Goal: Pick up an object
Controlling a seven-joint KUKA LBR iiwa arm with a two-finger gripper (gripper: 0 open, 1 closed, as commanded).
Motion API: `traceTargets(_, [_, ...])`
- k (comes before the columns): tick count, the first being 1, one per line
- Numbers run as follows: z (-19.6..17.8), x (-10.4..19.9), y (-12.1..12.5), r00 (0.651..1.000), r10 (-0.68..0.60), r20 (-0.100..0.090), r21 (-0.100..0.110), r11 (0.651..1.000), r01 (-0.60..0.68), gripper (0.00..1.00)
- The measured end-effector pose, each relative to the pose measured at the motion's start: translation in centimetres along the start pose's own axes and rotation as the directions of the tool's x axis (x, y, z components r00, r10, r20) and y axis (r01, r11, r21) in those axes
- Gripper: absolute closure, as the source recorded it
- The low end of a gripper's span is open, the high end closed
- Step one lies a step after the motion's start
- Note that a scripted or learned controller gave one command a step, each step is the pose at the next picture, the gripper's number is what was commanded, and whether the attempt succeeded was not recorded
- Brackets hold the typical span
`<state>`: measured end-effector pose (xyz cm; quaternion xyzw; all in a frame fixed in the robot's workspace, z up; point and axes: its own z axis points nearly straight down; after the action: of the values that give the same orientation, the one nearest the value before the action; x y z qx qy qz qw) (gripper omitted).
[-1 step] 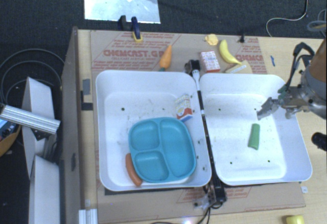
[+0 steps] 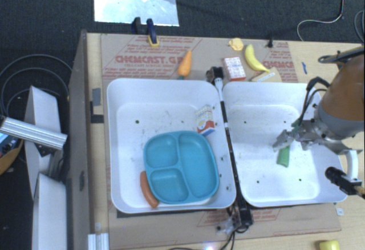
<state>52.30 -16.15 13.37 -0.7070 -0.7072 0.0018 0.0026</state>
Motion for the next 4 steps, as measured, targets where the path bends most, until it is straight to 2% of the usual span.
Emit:
traceTargets(1, [5.2,0.4,-0.6,1.000,0.000,0.001,-0.006,1.000,0.000,0.00])
traceTargets(2, [0.5,-4.7,6.9,1.000,-0.004,0.008,-0.020,1.000,0.004,0.00])
traceTargets(3, [1.4,-0.6,1.2,1.000,-0.002,-0.002,-0.002,1.000,0.002,0.00])
traceTargets(4, [5.1,0.7,0.2,1.000,-0.001,0.001,-0.005,1.000,0.001,0.00])
